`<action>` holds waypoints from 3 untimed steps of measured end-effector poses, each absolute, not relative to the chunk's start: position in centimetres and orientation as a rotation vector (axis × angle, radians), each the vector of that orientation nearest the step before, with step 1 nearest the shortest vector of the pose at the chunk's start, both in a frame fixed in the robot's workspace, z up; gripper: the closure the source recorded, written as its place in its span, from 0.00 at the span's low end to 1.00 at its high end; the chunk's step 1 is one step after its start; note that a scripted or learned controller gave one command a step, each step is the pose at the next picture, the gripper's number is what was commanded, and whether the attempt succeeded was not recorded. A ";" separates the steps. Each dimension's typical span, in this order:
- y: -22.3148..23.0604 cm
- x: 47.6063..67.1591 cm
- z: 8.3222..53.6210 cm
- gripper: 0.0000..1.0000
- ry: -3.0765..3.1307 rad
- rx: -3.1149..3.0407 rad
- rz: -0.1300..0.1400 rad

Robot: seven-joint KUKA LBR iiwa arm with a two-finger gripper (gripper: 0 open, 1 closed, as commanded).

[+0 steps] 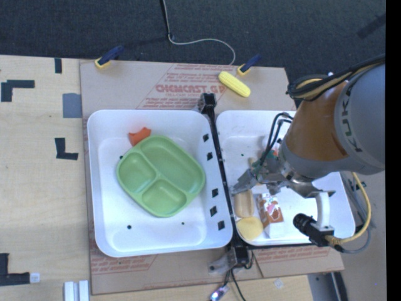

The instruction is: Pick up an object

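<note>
The right white plastic bin (351, 218) carries the pick candidates in its near-left corner, at about 7 o'clock from the bin centre. A pale yellow rounded object (250, 228) lies nearest the front rim. Just beyond it lie a tan bread-like piece (244, 204) and a red-and-white printed packet (271, 212), side by side and touching. This crowding leaves little free space around any one item, so a clean grasp appears difficult.

The hand (255, 179) hangs directly above this cluster, at the 12 o'clock side of the tan piece. The grey and orange arm (322, 133) covers most of it, so whether it is spread or closed cannot be told, and nothing is visibly held. Its position suggests a descent toward the cluster.

The left white plastic bin (100, 187) holds a green compartmented plastic tray (161, 175), lying flat. A small orange object (139, 135) touches the tray's edge at 11 o'clock.

Farthest away, a yellow corn-shaped toy (234, 84) rests on the brown cardboard sheet (182, 86) covering the desk, outside both bins at 12 o'clock.
</note>
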State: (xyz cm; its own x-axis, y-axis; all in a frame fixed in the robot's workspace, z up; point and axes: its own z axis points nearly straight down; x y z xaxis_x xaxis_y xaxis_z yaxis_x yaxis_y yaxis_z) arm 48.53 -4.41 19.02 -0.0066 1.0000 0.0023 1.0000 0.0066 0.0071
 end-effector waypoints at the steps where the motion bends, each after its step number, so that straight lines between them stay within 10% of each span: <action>1: -4.7 48.3 18.5 0.00 2.224 2.222 -0.003; 3: -4.7 48.3 18.5 0.00 2.224 2.222 -0.003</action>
State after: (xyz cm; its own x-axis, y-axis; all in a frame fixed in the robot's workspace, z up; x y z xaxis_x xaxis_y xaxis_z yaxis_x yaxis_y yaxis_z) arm 48.30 -4.72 18.46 -0.0011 1.0000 0.0004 1.0000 0.0011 -0.0031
